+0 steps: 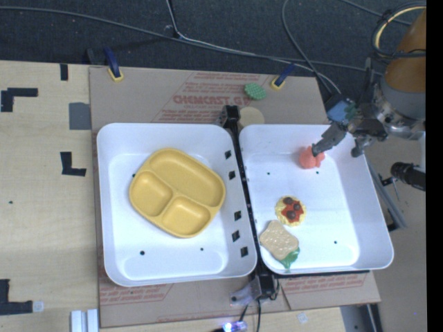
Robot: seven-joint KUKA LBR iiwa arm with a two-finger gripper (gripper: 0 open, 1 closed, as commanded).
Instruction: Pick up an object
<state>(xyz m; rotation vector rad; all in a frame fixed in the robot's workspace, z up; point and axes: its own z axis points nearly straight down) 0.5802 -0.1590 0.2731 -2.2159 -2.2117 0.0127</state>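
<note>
Here the fingers [337, 142] stand spread, one tip touching the red toy [309, 158] at twelve o'clock in the right bin [346, 206], gripping nothing. A yellow tray [177, 191] fills the left bin [118, 206].

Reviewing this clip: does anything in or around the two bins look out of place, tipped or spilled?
One thing: a small green object lies on the cardboard sheet behind the bins, outside both. The yellow divided plate sits askew in the left bin. The right bin's toy foods look unspilled.

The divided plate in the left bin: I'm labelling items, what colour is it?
Yellow; the divided plate shows plainly in the camera view.
</note>
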